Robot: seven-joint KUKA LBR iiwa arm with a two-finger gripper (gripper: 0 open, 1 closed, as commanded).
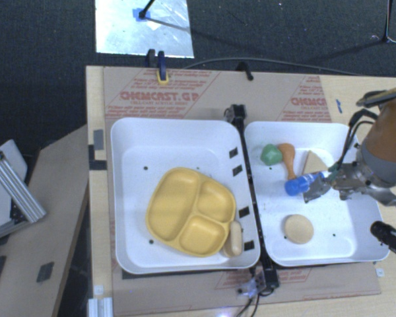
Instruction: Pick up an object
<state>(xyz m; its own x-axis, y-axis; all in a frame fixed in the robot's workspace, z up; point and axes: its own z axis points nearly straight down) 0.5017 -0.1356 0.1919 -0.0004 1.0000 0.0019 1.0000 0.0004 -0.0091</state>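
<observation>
Right bin (343, 253): gripper (315, 189) low near its centre, fingers pinching a blue object (296, 186). Green piece (271, 154) and orange stick (288, 158) just beyond the blue object; tan disc (297, 229) nearer the front wall.

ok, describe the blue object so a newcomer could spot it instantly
Look in the right bin. Near its middle, at the gripper, lies the blue object, just below the orange piece and green lump. It is the one blue item among those and the tan disc.
</observation>
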